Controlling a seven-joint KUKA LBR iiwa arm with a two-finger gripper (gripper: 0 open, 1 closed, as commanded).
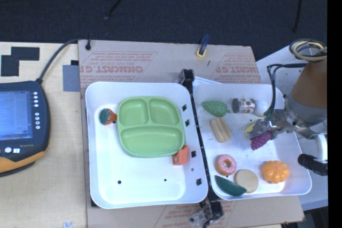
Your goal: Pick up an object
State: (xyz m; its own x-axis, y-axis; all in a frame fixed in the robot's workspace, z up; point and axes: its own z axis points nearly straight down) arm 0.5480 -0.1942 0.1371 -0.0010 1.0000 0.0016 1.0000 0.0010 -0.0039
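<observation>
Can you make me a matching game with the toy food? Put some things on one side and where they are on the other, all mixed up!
Things:
1. green plate
2. pink donut
3. orange pumpkin
4. purple grapes

Places:
A. right bin, near the front right corner
B. left bin, in the middle
C. right bin, by the gripper
D. right bin, beside the tan cookie

Pairs: 1-B, 2-D, 3-A, 4-C
</observation>
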